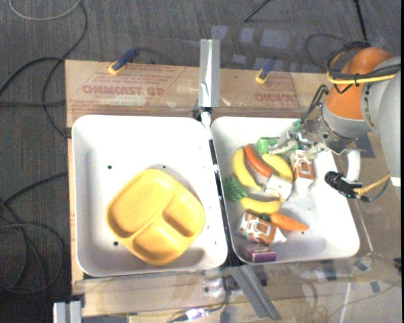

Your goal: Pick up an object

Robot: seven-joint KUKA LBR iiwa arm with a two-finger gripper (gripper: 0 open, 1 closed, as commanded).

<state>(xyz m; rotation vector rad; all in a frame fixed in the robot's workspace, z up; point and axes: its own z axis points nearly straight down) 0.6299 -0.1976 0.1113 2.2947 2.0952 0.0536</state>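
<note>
You see the arm (pixel 363 86) reaching in from the right, its orange band above the wrist sitting over the top right corner of the right bin (pixel 337 244). The gripper (pixel 308 138) points down and to the left into that bin's upper part. You cannot tell how it is set, since the tip is lost against the clutter beneath it.

Just beside the gripper tip, toward the left, lies a green item (pixel 268 144). Right below the tip sits a small brown and white carton (pixel 302 166), close enough that it looks to touch or nearly touch the gripper. Nothing is visibly held.

The rest of the pile lies lower and to the left of the gripper. A yellow banana (pixel 242 170) curves along the bin's left side, with a red-orange piece (pixel 256 161) lying across it and a second yellow piece (pixel 277 166) beside that. Another banana (pixel 260 204) lies below them, near the middle of the bin. An orange carrot (pixel 289 223) lies to its lower right, a second brown and white carton (pixel 257 228) just left of the carrot, and a purple block (pixel 261 254) at the bin's front edge, well apart from the gripper.

In the left bin (pixel 94 147) you find a yellow divided tray (pixel 156 215), far from the arm.
</note>
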